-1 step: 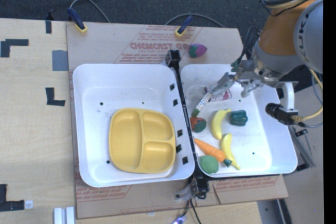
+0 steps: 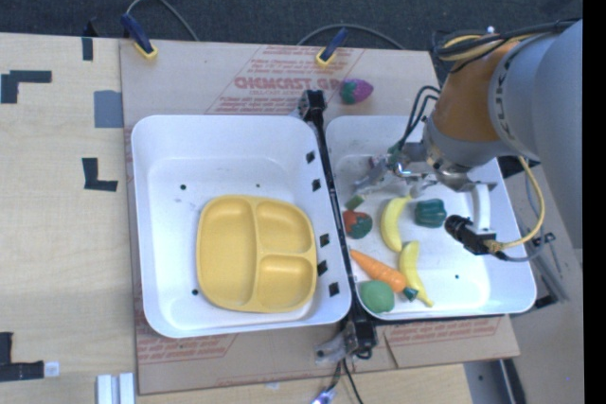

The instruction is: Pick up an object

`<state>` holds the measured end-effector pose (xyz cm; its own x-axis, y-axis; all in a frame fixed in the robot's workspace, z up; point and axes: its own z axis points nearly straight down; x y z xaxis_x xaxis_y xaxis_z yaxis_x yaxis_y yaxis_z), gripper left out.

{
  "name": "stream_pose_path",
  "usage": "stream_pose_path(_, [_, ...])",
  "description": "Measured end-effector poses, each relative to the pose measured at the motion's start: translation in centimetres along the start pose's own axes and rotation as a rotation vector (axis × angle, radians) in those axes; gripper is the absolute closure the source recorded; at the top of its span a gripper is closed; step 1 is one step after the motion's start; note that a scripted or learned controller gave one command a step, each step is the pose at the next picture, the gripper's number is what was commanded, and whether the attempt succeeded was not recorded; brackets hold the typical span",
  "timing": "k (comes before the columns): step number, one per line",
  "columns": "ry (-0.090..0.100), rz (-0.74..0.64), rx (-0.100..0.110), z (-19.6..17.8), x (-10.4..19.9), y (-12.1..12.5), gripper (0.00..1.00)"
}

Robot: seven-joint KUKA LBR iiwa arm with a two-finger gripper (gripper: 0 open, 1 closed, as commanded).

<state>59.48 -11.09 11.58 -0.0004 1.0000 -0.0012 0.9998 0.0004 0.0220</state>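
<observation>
— Where is the gripper [image 2: 381,173]?
— Low in the right white plastic bin [image 2: 492,293], at its upper left; whether it has hold of anything, I cannot tell.
— And the toys?
— Two yellow plastic bananas [image 2: 394,222], a dark green pepper [image 2: 429,212], an orange carrot [image 2: 377,268] and a green round fruit [image 2: 376,296] lie below it. The yellow sectioned tray [image 2: 256,253] sits in the left bin [image 2: 161,156].

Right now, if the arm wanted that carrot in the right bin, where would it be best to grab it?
Probably across the middle of the carrot, coming straight down from above. It lies flat on the bin floor, long and slim, so closing across its narrow width suits it. Its thick end sits near the green ball and the lower banana, so the thinner end's half looks freer.
</observation>
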Motion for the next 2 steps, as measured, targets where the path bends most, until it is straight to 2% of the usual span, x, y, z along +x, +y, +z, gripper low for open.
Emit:
stream_pose_path(1, [0.001, 0.0, 0.024, 1.6, -0.3, 1.2, 0.0])
stream_pose_path(2, [0.001, -0.002, 0.018, 2.9, -1.8, -0.4, 0.0])
